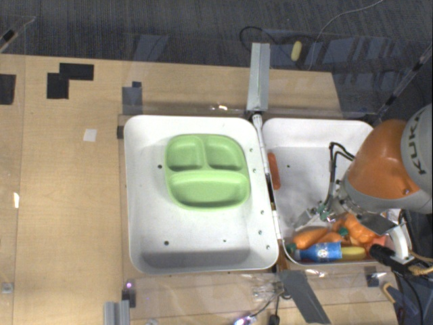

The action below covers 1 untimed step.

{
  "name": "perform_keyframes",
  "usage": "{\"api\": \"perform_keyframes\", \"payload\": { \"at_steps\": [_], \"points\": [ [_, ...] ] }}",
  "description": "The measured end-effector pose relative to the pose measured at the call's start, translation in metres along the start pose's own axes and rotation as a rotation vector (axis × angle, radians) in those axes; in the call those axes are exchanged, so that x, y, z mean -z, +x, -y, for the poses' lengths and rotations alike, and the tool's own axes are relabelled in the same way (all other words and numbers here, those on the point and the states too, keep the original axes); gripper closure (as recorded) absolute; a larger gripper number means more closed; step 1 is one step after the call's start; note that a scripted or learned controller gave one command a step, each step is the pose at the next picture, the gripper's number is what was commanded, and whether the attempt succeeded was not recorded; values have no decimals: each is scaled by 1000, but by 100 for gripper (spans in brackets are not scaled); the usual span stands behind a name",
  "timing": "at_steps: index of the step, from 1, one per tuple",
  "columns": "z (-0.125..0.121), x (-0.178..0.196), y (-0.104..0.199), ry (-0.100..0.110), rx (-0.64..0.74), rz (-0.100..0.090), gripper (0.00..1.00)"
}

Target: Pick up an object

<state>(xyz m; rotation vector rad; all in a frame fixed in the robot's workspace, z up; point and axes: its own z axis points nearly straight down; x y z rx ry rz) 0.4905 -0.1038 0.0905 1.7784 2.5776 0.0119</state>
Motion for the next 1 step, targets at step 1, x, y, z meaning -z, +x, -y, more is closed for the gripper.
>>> {"api": "perform_keyframes", "payload": {
  "at_steps": [1],
  "points": [
    [2, 0, -38, -2, -106, 0, 0]
  ]
}}
